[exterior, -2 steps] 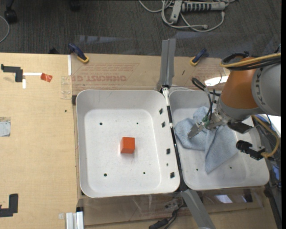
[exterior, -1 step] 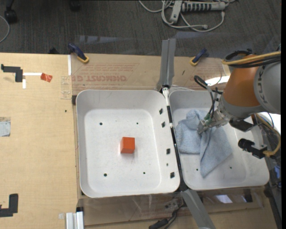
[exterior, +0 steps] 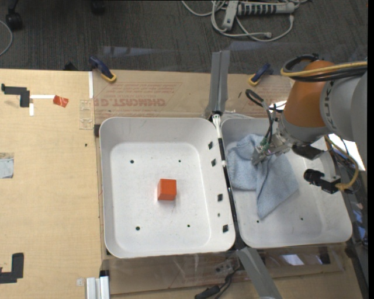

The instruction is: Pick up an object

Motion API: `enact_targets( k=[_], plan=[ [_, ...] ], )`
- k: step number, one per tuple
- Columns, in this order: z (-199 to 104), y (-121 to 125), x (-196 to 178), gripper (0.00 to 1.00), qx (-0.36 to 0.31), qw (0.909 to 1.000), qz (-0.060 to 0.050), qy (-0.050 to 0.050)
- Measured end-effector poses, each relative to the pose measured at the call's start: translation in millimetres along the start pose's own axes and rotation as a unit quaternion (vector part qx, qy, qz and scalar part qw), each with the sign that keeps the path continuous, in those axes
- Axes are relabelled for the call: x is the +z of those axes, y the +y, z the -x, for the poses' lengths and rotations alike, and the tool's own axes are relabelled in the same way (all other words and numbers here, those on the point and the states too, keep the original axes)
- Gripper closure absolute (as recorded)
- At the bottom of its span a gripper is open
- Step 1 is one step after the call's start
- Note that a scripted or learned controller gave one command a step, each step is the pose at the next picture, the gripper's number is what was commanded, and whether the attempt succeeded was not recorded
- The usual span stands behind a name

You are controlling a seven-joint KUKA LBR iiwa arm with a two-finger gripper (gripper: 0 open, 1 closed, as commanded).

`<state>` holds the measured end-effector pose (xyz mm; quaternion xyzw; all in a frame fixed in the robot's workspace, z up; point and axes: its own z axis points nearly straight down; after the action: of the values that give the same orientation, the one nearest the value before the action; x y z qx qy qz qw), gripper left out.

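Presently observed: pale blue cloth (exterior: 264, 175) in right bin (exterior: 327, 228), bunched toward 10 o'clock of that bin, one corner trailing down toward 6 o'clock. Upper part of cloth drawn up into a peak at gripper (exterior: 261, 153), fingers pinched together on the fabric there. Lower part of cloth resting on the bin floor. Gripper positioned at roughly 11 o'clock within right bin, hanging from arm (exterior: 327, 108) entering from 2 o'clock, orange band visible above the wrist. Cables looped around the arm's upper part.

Noted in left bin (exterior: 117, 193): red block (exterior: 167, 190) just below centre, well apart from cloth, touching no wall. Bins set side by side, inner rims just beside each other, grey bar (exterior: 219, 87) rising from the join toward 12 o'clock.

Recorded on bench (exterior: 47, 193): small red item (exterior: 60, 101) at 10 o'clock, beside a white strip. Blue-and-yellow clamps (exterior: 102, 68) on cardboard edge at 12 o'clock. Power strip (exterior: 263, 8) and cables on floor beyond.
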<state>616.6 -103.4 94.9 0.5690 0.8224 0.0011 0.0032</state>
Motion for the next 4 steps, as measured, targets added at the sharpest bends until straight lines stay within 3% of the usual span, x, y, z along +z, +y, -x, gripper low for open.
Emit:
enact_targets(
  k=[1, 2, 3, 4],
  plan=[
    [48, -45, -44, 1.0, -0.013, 0.9999, -0.003, 0.001],
    [53, -63, -90, 1.0, -0.103, 0.9947, -0.002, 0.001],
    [66, -76, -124, 1.0, -0.384, 0.9235, 0.0, 0.001],
    [67, -75, -133, 1.0, -0.382, 0.924, 0.001, 0.0]
  ],
)
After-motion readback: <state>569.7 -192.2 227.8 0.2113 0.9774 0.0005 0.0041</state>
